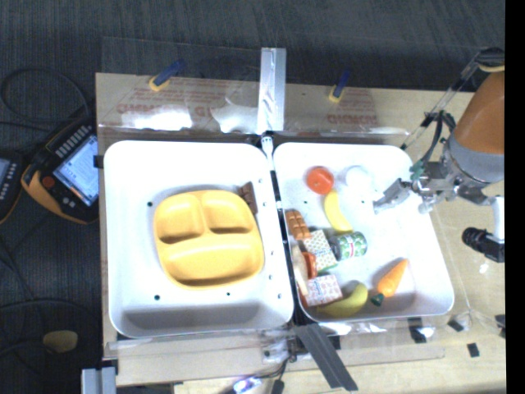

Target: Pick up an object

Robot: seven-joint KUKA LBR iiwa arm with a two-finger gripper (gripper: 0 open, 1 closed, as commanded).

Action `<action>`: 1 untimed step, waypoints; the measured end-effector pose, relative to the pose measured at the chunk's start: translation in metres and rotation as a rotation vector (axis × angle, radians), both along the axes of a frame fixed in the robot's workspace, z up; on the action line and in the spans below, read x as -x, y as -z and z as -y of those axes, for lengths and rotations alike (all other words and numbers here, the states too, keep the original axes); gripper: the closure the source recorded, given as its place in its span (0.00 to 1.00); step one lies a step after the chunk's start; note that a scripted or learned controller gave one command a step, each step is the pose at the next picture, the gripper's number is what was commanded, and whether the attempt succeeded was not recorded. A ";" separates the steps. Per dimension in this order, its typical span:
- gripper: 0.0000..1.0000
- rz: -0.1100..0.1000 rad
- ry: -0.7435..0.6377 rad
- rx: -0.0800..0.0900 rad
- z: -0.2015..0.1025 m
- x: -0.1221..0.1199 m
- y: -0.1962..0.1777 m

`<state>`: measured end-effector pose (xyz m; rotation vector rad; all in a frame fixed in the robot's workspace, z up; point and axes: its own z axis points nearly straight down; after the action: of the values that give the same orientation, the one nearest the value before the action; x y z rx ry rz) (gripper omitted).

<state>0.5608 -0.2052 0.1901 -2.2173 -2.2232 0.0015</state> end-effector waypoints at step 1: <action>0.00 0.009 -0.241 0.004 -0.061 -0.012 0.101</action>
<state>0.5733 -0.1446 0.0891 -1.9394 -2.4814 -0.0035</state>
